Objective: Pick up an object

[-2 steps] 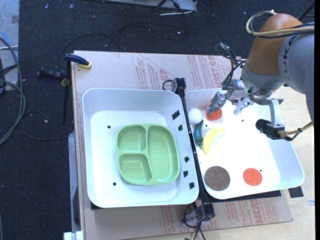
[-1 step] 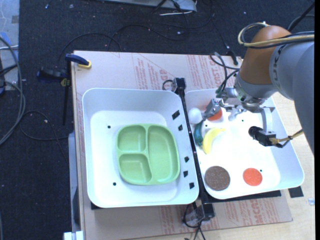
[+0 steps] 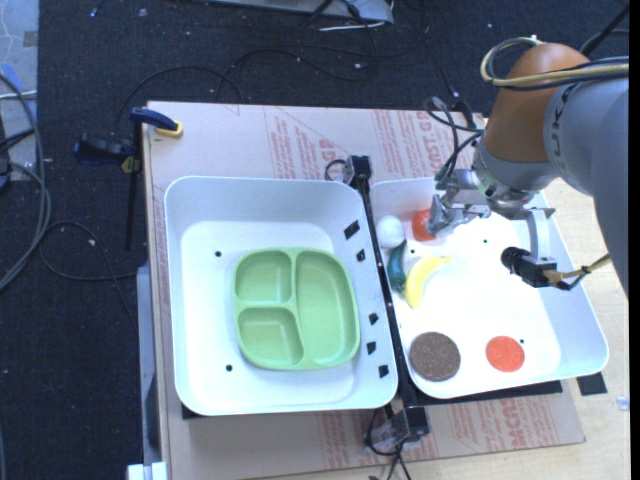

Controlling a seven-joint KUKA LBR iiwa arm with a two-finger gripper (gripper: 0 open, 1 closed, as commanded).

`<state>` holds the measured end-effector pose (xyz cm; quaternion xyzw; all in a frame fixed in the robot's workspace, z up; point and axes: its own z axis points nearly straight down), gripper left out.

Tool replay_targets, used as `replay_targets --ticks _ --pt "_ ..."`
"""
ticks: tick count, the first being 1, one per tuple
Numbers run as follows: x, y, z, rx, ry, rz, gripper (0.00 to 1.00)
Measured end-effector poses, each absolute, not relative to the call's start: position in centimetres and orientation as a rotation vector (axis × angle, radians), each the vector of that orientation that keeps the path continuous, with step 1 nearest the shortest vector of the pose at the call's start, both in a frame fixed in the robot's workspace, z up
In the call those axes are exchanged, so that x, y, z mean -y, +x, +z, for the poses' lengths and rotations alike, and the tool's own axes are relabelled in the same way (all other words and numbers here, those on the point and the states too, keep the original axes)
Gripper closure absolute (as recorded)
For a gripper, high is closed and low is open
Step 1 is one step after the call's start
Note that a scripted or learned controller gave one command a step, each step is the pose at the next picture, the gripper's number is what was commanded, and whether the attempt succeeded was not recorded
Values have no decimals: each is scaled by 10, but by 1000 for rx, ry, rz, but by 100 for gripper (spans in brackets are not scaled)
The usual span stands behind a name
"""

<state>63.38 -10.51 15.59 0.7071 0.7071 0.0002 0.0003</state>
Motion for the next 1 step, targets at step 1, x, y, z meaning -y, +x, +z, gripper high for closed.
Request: replay_targets --ticks 1 --pt "97 638 215 -2220 2217 6 100"
